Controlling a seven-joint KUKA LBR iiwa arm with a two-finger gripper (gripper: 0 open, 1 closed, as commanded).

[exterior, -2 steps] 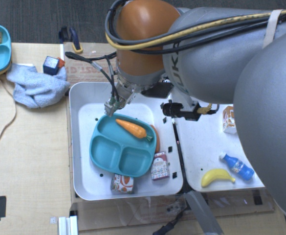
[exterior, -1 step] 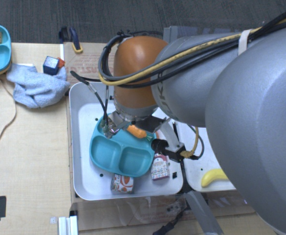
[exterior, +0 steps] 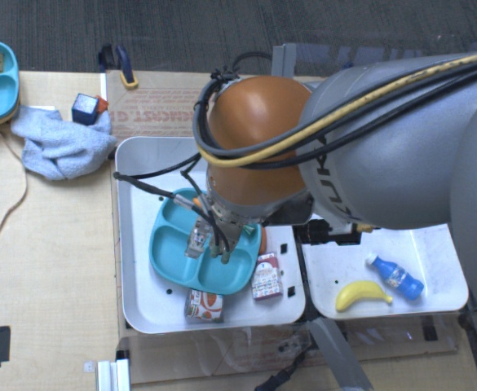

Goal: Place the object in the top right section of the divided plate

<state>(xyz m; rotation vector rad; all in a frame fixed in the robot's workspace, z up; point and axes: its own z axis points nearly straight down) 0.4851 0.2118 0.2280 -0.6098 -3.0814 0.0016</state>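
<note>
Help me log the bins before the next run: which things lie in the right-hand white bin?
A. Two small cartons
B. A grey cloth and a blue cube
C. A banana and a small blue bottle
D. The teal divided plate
C: the banana and the blue bottle lie in the right bin, while the teal divided plate and the two cartons lie in the left bin.

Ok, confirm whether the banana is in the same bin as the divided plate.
No, the banana lies in the right bin, the divided plate in the left.
</note>
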